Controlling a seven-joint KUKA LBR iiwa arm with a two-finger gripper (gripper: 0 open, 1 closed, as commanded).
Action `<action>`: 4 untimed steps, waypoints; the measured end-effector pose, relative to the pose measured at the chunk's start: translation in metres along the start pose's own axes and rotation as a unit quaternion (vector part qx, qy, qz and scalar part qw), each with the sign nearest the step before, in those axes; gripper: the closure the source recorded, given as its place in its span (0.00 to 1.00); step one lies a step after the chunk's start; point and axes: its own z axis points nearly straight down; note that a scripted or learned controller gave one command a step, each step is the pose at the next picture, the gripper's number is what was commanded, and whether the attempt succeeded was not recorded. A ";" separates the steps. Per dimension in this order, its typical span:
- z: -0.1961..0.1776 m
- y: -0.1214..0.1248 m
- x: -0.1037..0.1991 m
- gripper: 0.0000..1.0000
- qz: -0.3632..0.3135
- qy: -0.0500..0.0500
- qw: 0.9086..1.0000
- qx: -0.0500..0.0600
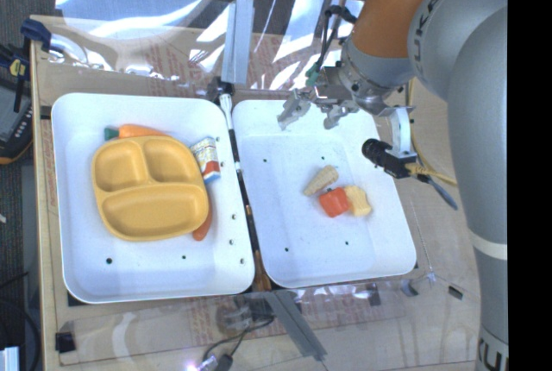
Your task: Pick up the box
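A small white box (205,159) with red and blue print lies tilted in the left bin (65,214), against the right rim of a yellow divided plate (148,186). My gripper (313,111) hangs over the far edge of the right bin (379,253), well to the right of the box. Its two fingers (291,110) are spread apart with nothing between them. The grey arm with the orange band (392,7) reaches in from the upper right.
An orange carrot (138,132) pokes out from behind the plate. In the right bin lie a pale corn-like piece (321,180), a red-orange piece (335,203) and a yellow block (360,202). A ridge (240,197) divides the two bins.
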 end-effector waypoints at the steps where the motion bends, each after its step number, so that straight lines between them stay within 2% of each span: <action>1: 0.030 -0.030 -0.021 0.00 -0.027 0.000 1.000 -0.001; 2: 0.097 -0.049 0.021 0.00 -0.019 -0.001 1.000 0.000; 3: 0.116 -0.002 -0.054 0.00 -0.071 -0.001 0.997 -0.002; 4: 0.153 -0.044 -0.008 0.00 -0.006 0.000 1.000 0.000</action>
